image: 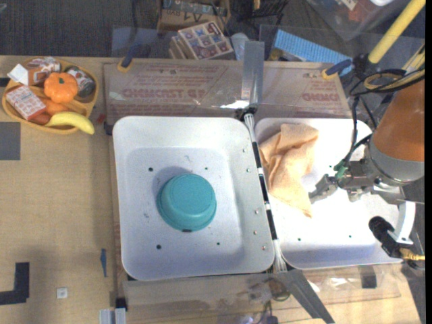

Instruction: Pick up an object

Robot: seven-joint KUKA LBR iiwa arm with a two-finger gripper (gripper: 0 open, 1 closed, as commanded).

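Hand (322, 189) low beside cloth (290, 165)

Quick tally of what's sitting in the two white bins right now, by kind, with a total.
Teal bowl, upside down in the left bin: 1
Tan cloth, crumpled in the right bin: 1
Total: 2
The gripper sits at the cloth's right edge.

Robotics lab: bench bins (135, 147), loose cables (385, 79), cluttered boxes (196, 36).
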